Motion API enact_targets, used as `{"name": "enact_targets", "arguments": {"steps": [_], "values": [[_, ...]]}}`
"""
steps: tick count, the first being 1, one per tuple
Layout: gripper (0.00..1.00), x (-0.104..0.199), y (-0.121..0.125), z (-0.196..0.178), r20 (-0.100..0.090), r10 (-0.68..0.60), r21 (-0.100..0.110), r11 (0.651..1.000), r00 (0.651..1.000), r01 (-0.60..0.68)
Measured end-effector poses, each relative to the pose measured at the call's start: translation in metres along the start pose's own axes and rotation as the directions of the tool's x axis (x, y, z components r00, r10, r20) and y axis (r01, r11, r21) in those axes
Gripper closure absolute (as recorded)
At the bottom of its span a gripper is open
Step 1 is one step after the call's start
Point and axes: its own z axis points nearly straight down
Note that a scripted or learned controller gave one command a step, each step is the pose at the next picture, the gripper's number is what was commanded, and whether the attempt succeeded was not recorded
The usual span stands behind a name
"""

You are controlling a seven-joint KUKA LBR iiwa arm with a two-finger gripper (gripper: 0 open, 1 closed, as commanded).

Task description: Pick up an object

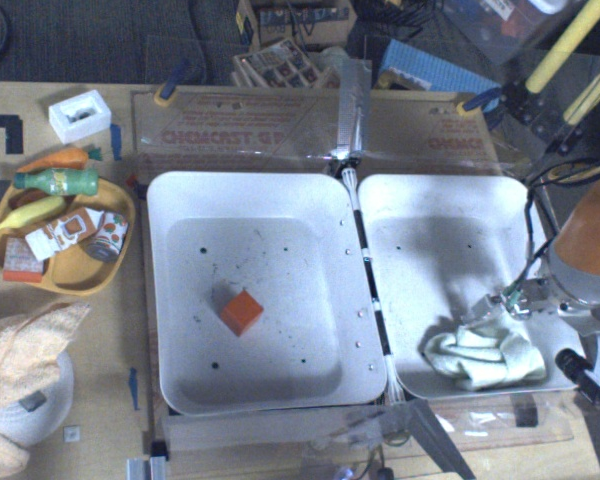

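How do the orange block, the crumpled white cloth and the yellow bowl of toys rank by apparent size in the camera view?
Largest to smallest as they look:
1. yellow bowl, left of the bins
2. white cloth, in the right bin
3. orange block, in the left bin

The gaps are plain, so nearness to the camera hardly matters.

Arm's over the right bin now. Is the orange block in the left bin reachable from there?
Probably yes. The orange block sits alone on the left bin's floor with nothing over or beside it. The claw is at the white cloth in the right bin, so it must cross the divider.

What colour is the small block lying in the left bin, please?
Orange: the block shows clearly in the camera view.
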Motion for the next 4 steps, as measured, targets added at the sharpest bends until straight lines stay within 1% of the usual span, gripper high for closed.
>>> {"name": "enact_targets", "arguments": {"steps": [1,2,3,4], "values": [[0.0,0.029,0.028,0.0,0.004,-0.069,-0.003,0.998,0.998,0.069],[0.0,0.02,0.015,0.0,0.0,-0.086,-0.001,0.996,0.996,0.086],[0.0,0.046,0.023,-0.001,0.002,-0.094,-0.001,0.996,0.996,0.094],[1.0,0.044,0.024,-0.012,0.004,-0.089,-0.006,0.996,0.996,0.089]]}}
